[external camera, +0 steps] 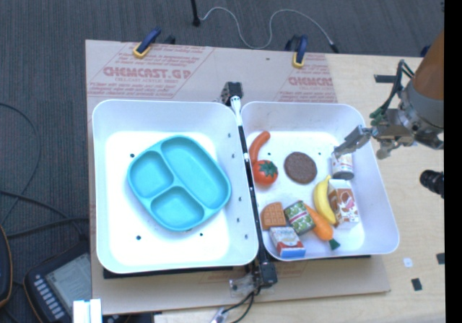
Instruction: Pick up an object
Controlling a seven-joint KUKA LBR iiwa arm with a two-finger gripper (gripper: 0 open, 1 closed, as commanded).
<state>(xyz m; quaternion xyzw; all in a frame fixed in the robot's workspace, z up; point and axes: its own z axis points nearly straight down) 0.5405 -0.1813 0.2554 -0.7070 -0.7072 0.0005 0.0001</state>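
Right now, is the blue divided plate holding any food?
Empty. All three compartments of the blue divided plate show bare blue; the toy food, such as the banana, lies in the right bin.

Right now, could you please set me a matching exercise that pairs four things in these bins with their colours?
Things:
1. divided plate
2. banana
3. round cookie
4. tomato

Colours:
A. yellow
B. red
C. light blue
D. dark brown

Pairs: 1-C, 2-A, 3-D, 4-B
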